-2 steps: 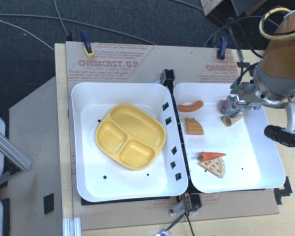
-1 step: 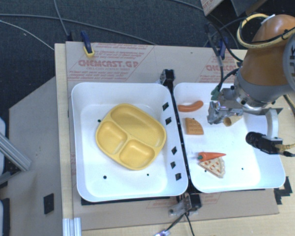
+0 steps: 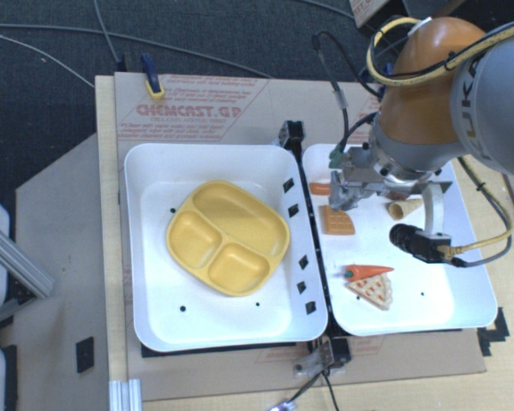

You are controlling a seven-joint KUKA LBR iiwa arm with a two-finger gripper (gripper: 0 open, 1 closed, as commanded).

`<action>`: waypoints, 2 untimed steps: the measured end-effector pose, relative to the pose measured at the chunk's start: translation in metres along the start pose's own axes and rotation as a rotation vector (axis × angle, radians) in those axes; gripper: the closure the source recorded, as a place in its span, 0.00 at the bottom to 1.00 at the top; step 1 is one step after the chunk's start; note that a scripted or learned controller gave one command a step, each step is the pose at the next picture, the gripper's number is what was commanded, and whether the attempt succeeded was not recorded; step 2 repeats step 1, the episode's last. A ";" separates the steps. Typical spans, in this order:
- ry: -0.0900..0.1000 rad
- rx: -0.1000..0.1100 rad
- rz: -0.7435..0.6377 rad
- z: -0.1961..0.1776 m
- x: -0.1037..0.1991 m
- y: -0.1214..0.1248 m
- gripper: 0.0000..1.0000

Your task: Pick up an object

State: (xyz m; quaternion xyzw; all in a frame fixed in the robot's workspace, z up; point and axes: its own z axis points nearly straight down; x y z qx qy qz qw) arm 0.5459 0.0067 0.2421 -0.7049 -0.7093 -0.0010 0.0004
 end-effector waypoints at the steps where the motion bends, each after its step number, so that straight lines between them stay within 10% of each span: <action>1: 0.000 0.005 0.002 0.014 0.046 -0.005 1.00; 2: 0.000 0.005 0.002 0.014 0.046 -0.005 1.00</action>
